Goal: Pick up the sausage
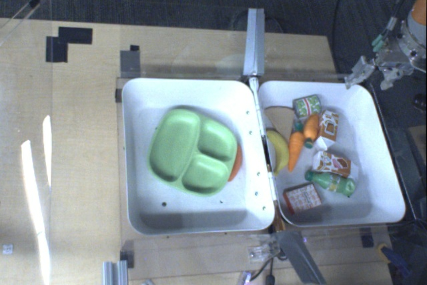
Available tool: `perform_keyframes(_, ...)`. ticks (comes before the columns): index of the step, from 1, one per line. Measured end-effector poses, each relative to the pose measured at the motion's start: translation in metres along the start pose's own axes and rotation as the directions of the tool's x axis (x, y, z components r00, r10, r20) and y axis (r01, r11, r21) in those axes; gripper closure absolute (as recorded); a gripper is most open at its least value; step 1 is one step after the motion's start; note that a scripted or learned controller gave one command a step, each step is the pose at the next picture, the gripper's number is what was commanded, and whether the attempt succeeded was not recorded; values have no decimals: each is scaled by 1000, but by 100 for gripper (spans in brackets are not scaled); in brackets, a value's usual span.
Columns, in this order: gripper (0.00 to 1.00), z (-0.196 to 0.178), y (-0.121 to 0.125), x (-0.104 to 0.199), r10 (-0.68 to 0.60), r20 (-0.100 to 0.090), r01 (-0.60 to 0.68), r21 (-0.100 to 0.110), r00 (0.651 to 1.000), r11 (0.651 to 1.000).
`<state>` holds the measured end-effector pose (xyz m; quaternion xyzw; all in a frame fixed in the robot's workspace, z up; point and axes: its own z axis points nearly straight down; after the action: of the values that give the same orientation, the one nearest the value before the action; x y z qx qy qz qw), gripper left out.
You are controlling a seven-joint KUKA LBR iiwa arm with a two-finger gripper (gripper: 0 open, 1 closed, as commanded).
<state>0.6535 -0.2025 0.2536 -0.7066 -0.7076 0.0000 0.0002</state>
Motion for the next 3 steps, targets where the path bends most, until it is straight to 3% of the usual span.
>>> perform_keyframes(1, 0, 146, 16, 66, -178, 0, 178, -3, 984, 984)
perform_keyframes(2, 0, 166, -44, 69, -322, 5, 322, -10, 947, 947)
perform_keyframes(3, 0, 167, 11, 96, -198, 3, 198, 20, 980, 980)
